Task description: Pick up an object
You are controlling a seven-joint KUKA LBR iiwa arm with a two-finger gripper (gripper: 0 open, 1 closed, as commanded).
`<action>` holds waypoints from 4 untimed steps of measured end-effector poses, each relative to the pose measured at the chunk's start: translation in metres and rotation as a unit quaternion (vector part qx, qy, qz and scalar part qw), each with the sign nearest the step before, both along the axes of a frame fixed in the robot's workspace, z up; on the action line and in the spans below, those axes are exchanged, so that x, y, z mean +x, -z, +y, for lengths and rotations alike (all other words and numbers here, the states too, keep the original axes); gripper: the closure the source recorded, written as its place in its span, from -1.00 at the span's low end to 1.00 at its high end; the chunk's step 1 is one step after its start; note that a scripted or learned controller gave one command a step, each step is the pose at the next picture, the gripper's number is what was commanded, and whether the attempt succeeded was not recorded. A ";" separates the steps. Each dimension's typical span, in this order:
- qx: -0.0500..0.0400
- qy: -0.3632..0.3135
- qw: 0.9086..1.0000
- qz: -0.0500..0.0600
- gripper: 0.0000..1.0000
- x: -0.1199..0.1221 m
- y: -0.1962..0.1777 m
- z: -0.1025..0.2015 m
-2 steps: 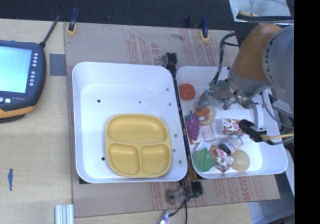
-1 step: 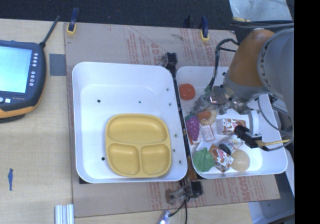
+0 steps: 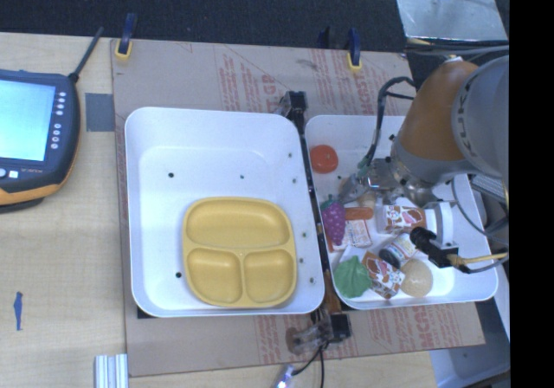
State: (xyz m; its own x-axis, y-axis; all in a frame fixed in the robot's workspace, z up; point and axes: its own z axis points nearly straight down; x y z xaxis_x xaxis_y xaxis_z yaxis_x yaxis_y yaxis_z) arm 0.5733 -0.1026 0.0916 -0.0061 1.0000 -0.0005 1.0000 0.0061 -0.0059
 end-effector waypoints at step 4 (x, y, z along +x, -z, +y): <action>0.000 0.000 1.000 0.000 1.00 -0.039 -0.129 0.132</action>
